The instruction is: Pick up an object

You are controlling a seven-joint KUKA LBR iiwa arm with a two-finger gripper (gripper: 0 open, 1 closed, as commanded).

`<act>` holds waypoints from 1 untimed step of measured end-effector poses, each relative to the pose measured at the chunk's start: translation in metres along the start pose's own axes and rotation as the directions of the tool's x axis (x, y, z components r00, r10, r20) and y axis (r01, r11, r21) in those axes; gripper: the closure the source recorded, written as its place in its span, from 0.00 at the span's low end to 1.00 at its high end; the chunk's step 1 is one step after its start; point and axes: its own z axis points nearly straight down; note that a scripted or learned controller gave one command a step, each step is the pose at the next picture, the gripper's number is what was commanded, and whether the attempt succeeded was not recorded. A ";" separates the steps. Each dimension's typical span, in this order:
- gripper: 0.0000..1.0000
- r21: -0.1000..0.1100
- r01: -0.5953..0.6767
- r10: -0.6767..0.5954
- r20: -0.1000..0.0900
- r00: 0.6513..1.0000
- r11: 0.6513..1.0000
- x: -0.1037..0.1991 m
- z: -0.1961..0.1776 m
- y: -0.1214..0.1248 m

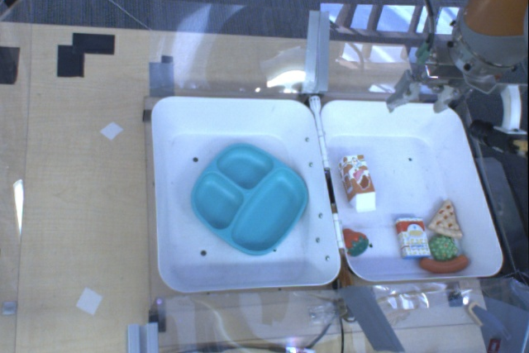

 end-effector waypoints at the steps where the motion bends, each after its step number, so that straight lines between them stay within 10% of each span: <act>1: 0.00 0.003 0.007 -0.007 0.000 1.000 1.000 0.006 0.127 -0.074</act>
